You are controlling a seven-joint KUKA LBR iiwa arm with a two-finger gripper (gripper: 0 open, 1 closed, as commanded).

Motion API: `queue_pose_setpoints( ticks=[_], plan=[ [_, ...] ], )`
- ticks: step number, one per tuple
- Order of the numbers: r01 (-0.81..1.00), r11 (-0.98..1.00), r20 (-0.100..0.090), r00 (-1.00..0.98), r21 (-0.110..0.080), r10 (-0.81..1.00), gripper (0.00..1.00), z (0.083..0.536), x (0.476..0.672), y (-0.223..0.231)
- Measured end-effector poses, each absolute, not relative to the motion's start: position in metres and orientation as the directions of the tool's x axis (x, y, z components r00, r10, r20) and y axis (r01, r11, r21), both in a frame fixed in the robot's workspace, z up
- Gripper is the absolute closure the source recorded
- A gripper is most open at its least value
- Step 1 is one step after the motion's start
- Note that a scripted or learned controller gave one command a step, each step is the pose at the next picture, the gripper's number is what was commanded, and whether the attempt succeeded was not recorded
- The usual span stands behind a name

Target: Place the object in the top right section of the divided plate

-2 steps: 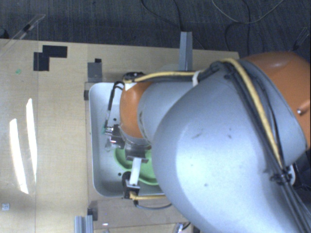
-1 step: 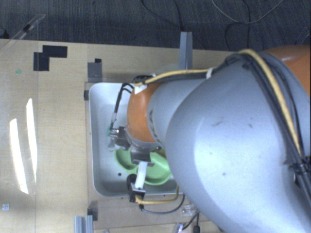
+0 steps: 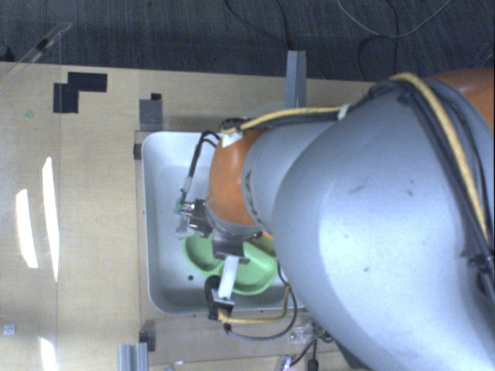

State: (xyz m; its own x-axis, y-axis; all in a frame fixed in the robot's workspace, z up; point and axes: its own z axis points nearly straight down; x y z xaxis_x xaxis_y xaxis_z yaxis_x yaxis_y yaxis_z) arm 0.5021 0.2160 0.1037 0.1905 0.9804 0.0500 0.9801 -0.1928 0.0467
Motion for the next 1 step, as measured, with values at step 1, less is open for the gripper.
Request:
queue_pose_setpoints(
  ticks=[1],
  plan=[
    [0.868, -0.496, 0.043, 0.495, 0.028, 0.868, 0.0, 0.1001, 0.4983, 0.2454]
  ],
)
